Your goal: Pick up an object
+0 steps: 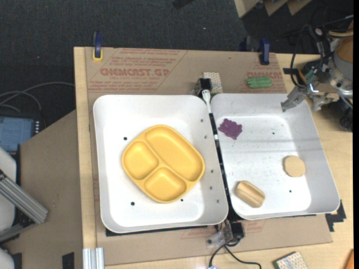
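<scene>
From above, your gripper point(293, 98) hung over the right bin point(314, 150) at its two o'clock corner; you could not tell how it was set. In that bin lay a purple piece point(230, 128) at ten o'clock, a tan disc point(294, 166) at four, a bread roll point(249, 193) at six. The left bin point(106, 150) held a yellow divided plate point(162, 162).

Dark carpet floor point(50, 15) surrounds a cardboard-topped bench point(146, 72), seemingly wooden.

Both bins point(106, 150) look like smooth white plastic with a dull sheen. The yellow tray point(162, 162) is glossy plastic. The counter point(140, 74) is covered in matt brown cardboard.
</scene>
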Robot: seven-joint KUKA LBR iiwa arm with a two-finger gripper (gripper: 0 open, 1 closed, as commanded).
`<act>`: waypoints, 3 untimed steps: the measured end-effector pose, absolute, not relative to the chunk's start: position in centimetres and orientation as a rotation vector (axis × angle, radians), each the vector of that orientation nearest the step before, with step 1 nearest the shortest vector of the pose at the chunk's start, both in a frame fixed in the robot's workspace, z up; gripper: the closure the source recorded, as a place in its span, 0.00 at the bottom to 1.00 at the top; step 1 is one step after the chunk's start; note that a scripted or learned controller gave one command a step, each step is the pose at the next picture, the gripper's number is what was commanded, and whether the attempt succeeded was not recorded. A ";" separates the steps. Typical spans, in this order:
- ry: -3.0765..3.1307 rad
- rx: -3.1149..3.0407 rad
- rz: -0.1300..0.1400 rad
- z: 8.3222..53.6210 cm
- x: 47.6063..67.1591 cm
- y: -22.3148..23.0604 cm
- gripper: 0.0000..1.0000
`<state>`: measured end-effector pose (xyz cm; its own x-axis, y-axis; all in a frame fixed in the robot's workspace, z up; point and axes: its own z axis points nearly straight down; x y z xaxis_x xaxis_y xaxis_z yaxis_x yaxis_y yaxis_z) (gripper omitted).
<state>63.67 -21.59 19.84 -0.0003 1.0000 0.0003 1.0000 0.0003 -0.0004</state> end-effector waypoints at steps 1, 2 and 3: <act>-2.217 -2.211 -0.015 8.2 58.9 -21.8 0.00; -2.215 -2.213 -0.005 8.5 50.4 -22.0 0.00; -2.230 -2.217 -0.004 8.5 53.8 -18.3 0.00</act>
